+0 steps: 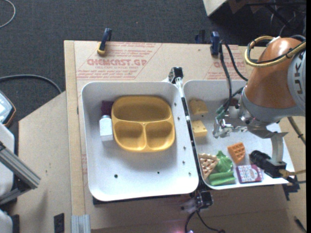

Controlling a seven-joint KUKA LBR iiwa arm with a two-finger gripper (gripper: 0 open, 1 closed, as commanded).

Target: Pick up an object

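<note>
Claw (224,128) above right bin (272,183) (finger state cannot be told), near yellow cheese wedge (199,128); orange waffle (236,152), green vegetable (223,166), pizza slice (207,163) toward near rim; left bin (97,178) holding yellow divided plate (143,123), white bottle (106,128); worktop (73,144) beneath

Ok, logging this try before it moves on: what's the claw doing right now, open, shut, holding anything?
Claw: low over the right bin, near the yellow cheese pieces; open or shut cannot be told, and nothing is seen held.
</note>
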